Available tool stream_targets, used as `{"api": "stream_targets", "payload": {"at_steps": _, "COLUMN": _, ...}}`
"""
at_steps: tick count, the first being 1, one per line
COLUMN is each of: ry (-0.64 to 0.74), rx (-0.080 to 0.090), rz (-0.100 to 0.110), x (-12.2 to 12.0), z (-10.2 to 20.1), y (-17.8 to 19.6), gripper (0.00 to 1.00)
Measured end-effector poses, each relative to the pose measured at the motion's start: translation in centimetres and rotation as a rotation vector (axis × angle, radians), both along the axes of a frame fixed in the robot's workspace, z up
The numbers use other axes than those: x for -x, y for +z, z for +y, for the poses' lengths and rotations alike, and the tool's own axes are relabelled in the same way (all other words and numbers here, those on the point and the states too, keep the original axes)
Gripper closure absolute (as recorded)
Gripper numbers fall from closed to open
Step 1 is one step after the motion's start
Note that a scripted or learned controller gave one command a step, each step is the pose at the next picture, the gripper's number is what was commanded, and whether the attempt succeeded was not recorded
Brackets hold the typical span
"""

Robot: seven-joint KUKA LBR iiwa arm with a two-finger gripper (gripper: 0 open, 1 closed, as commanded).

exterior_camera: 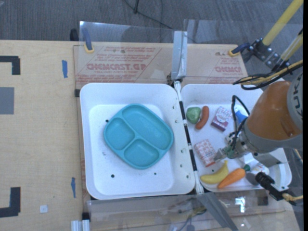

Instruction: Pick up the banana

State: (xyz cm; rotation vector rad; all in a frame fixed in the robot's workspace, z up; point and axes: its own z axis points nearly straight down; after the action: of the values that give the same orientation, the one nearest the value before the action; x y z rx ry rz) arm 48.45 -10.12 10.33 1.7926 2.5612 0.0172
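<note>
The yellow banana (214,175) lies near the front edge of the right bin (192,96), curved, with its upper tip pointing up and to the right. An orange carrot (232,177) lies right beside it on the right, touching or nearly touching. My gripper (230,149) hangs just above and to the right of the banana's upper tip, under the arm's orange band (272,117). Nothing shows in the gripper.
In the right bin lie a pink-and-white packet (205,151), a green ball (193,114), a red sausage (203,117), a small red-and-white box (221,118) and a blue item (240,115). The left bin (91,143) holds a teal divided plate (138,135).
</note>
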Motion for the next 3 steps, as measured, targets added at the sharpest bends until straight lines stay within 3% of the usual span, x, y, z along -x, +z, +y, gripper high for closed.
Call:
{"api": "stream_targets", "payload": {"at_steps": 1, "ry": -0.192, "rx": -0.001, "rz": 0.019, "x": -3.5, "z": 7.8, "y": 8.1, "gripper": 1.0}}
{"api": "stream_targets", "payload": {"at_steps": 2, "ry": -0.191, "rx": -0.001, "rz": 0.019, "x": -3.5, "z": 7.8, "y": 8.1, "gripper": 0.0}}
{"api": "stream_targets", "payload": {"at_steps": 3, "ry": -0.075, "rx": -0.001, "rz": 0.021, "x": 0.5, "z": 4.7, "y": 8.1, "gripper": 0.0}}
